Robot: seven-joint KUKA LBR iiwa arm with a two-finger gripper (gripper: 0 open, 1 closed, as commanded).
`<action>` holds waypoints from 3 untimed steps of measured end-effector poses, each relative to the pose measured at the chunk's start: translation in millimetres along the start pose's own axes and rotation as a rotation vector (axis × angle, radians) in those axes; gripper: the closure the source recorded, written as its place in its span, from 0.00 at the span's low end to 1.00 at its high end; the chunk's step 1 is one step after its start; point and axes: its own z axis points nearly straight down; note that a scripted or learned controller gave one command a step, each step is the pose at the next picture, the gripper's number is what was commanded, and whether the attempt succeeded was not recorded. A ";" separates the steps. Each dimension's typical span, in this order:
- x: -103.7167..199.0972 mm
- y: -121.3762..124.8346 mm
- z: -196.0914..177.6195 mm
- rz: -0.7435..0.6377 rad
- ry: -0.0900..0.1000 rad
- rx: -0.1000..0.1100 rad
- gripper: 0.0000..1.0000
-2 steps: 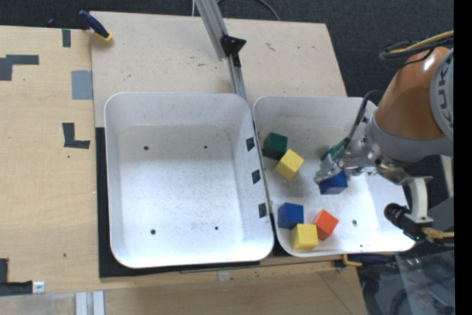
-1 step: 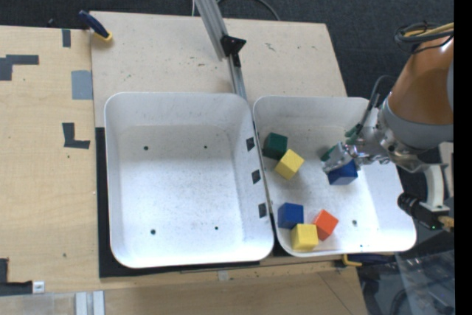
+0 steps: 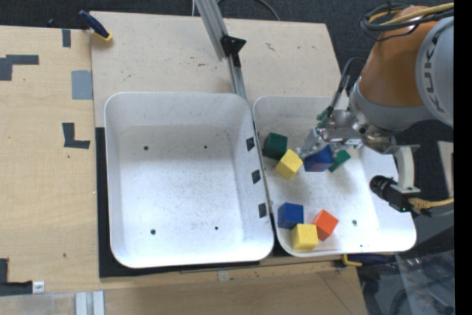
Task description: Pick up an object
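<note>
The right bin (image 3: pixel 383 232) holds several small blocks. A dark green cube (image 3: pixel 275 144) and a yellow cube (image 3: pixel 289 164) lie near its left wall. A blue block (image 3: pixel 319 159) sits in the middle, right under my gripper (image 3: pixel 330 138). A small green piece (image 3: pixel 341 157) pokes out beside it. Toward the front lie a blue cube (image 3: pixel 290 215), a yellow cube (image 3: pixel 304 235) and an orange cube (image 3: pixel 326 222). The gripper hangs low over the blue block, and the wrist hides how they meet.
The left bin (image 3: pixel 118 129) stands beside the right one, sharing a middle wall (image 3: pixel 258 166). A slanted metal rail (image 3: pixel 206 0) crosses the bench behind the bins. The arm's body (image 3: pixel 402 77) covers the right bin's far right corner.
</note>
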 end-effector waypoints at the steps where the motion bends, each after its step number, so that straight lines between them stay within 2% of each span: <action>1: 39.2 20.2 0.8 0.000 0.000 0.001 1.00; 3: 131.0 70.4 -4.0 0.000 0.000 0.000 1.00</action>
